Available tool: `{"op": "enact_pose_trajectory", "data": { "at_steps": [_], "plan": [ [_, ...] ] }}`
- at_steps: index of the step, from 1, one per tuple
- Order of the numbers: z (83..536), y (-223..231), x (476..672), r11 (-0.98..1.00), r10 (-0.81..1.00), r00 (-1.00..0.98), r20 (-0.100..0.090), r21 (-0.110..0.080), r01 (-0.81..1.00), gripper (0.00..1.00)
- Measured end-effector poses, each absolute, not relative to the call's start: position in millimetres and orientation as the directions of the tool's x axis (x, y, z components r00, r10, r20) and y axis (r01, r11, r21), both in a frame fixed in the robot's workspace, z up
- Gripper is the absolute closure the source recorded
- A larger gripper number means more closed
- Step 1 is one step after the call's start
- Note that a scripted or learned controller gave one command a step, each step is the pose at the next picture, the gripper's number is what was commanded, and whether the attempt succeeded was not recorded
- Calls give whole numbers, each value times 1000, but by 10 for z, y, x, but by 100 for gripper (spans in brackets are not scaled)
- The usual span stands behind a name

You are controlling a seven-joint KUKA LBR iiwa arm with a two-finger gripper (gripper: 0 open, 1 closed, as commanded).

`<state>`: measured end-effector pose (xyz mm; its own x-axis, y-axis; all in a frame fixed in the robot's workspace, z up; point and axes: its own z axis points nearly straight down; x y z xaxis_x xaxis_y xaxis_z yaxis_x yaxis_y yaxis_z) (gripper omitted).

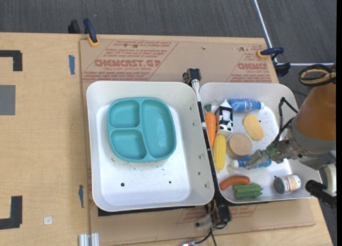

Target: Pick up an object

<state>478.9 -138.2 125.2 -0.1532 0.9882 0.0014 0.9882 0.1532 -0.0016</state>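
Toward four o'clock in the right bin [270,91], gripper [260,159], finger state not discernible, hovers over a small blue item [247,161] just beside the round tan disc [240,145]: probably light, rigid, smooth plastic; best pinched across its narrow middle.

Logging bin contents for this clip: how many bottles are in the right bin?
2 clearly: a blue bottle at the far edge, and a small white bottle near the front right corner. Others may be hidden under the arm.
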Motion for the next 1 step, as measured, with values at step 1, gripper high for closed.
{"op": "enact_pose_trajectory", "data": {
  "at_steps": [1],
  "plan": [
    [865,-1041,5400,329,944,-329,-5,7,944,0]
  ]
}}
